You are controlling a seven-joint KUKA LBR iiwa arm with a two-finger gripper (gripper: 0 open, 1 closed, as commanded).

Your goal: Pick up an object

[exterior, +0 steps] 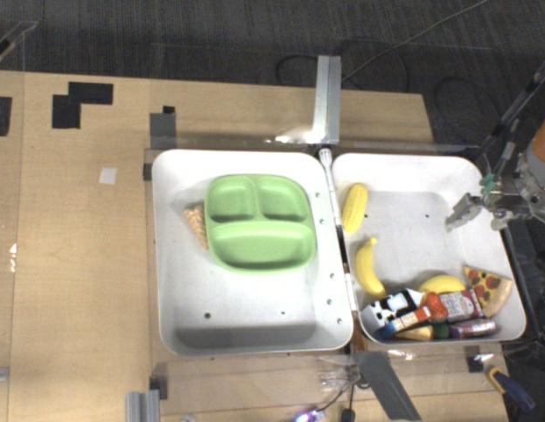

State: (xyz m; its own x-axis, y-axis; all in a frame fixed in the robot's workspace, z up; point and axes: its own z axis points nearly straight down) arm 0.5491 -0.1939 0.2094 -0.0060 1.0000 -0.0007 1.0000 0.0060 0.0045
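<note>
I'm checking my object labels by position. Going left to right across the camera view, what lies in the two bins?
Waffle-like piece → green divided plate → corn cob → banana → pizza slice → gripper at the right bin's far right edge. I left out the pile in the near right corner: it overlaps too much.

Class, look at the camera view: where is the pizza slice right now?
The pizza slice lies in the right bin, near its lower right corner, beside the lemon and the ketchup packet.
</note>
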